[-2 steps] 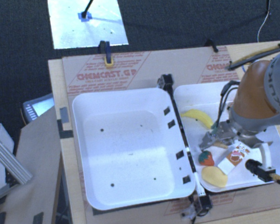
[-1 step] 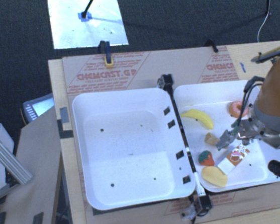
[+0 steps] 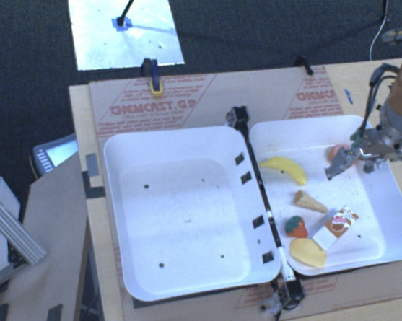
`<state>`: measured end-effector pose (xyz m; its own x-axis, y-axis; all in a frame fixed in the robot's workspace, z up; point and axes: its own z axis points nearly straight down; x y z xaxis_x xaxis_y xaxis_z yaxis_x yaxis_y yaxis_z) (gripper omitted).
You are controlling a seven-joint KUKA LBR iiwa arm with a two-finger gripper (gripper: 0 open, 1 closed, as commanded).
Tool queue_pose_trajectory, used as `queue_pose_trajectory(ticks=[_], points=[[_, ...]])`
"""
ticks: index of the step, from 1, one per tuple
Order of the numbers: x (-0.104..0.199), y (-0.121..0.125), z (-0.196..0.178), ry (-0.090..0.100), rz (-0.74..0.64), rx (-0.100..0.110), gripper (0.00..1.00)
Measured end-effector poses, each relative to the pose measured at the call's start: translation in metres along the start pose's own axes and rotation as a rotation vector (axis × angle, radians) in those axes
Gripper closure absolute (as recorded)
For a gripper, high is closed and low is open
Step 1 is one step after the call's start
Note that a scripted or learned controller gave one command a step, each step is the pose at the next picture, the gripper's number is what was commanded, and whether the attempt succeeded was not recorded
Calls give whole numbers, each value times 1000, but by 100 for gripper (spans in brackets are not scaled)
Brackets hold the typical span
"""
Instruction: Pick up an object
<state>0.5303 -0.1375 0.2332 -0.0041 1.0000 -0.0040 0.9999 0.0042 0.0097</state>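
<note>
In the camera view, my claw (image 3: pixel 341 163) hangs over the right bin (image 3: pixel 396 241); I cannot tell its state. The banana (image 3: pixel 285 169) lies near, looking light, smooth; I would pinch its middle.

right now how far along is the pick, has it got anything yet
Done: the arm has reached over the right bin, and the gripper sits low beside a small red-orange object near the far side. In hand: nothing visibly held; whether it grips that piece can't be told. Left: grasp and lift. The banana, cone, strawberry, carton and yellow piece lie untouched.
</note>
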Motion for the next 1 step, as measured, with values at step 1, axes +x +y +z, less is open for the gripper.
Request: queue_pose_trajectory(ticks=[1], points=[[42,-47,95,8,1,19,0]])
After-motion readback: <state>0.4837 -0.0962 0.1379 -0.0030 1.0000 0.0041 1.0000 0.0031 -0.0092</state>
